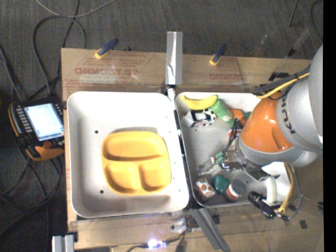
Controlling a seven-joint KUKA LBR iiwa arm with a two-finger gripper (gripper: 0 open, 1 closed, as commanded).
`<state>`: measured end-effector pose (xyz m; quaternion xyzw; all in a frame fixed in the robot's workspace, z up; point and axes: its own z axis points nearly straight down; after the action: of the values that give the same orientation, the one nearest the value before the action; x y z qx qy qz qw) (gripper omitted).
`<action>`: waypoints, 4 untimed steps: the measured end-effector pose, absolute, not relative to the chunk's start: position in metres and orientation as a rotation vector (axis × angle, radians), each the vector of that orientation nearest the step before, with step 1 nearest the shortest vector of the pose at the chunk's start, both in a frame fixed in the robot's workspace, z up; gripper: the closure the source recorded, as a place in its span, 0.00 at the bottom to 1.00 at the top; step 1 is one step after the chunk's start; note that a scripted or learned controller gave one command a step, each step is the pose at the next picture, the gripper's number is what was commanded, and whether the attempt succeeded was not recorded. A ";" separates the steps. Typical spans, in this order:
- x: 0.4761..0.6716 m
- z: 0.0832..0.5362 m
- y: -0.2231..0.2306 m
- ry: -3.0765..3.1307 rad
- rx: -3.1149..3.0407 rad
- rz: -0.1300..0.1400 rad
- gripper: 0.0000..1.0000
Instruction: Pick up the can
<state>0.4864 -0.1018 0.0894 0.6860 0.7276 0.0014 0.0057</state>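
The big grey arm (310,109) with its orange band (268,125) comes in from the right side of the frame and reaches down into the right bin (199,140). Its gripper (231,161) is low in the middle of that bin. I cannot tell how the gripper is set or if it has hold of anything, since the arm is in the way.

The can (205,188) lies near the bottom left corner of the right bin. It is small, with red and white on it. It sits below the gripper and a bit to the left, near it but apart from it. Just to the right of the can is a dark green thing (219,182), and next to that a brown and red thing (231,193).

At the top of the right bin lies a yellow banana (198,102), with a green bottle (221,110) beside it.

The left bin (84,140) holds a yellow tray (137,160) with three parts, lying in the middle.
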 end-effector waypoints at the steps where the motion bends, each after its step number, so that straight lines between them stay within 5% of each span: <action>1: 0.487 0.089 -0.151 2.451 1.949 0.009 0.00; 2: 0.488 0.099 -0.150 2.450 1.949 0.011 1.00; 3: 0.542 0.208 -0.153 2.536 1.853 -0.005 1.00; 4: 0.498 0.250 -0.203 2.720 1.569 -0.004 1.00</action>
<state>0.4982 -0.2028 0.2503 0.4998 0.8661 -0.0014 0.0008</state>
